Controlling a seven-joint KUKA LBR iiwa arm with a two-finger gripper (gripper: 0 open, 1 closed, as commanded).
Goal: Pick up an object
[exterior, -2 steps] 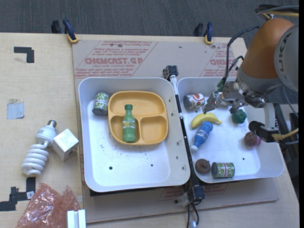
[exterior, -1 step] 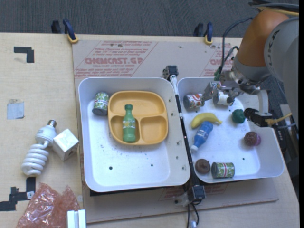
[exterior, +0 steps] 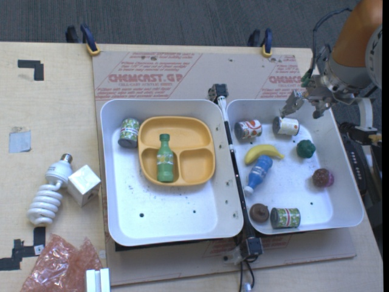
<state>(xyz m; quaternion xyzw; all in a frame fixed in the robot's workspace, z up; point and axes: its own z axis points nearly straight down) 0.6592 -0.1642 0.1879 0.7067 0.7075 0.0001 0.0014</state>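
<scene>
Currently: camera view, gripper spread open and holding nothing, poised over far corner of right bin.

Nearest item: small white cup lying on its side just beside fingertips. Judged light, stiff, smooth, liable to roll; best pinched across the body. Nearby: red can, banana, green ball.

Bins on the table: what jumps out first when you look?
The yellow tray in the left bin stands out, with a green bottle lying in its big compartment. In the right bin, a banana lies beside a blue bottle, and the end effector hangs over its far edge.
</scene>
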